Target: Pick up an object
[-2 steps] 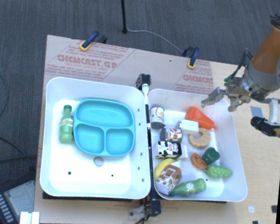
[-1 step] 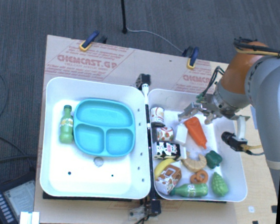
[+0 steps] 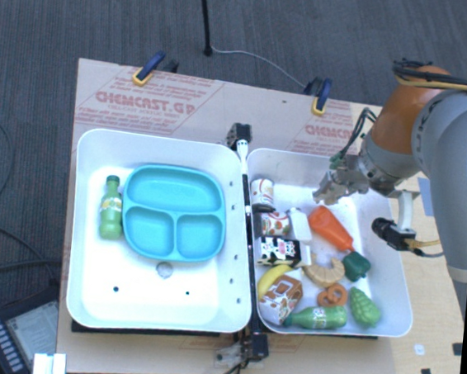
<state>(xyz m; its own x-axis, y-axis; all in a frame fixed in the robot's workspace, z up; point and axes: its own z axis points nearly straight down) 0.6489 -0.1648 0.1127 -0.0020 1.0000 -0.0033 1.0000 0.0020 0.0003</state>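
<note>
My gripper hangs low over the back of the right bin, just above the top end of an orange toy carrot. Nothing is visibly held. Around the carrot lie several toy foods: a dark green pepper, a bumpy green piece, a pretzel, a bread slice, a green bottle, a banana, a brown carton, a cow-pattern box and a can.
The left bin holds a blue divided tray and a small green bottle. A black clamp sits at the divider between the bins. The grey arm with its orange band comes in from the right.
</note>
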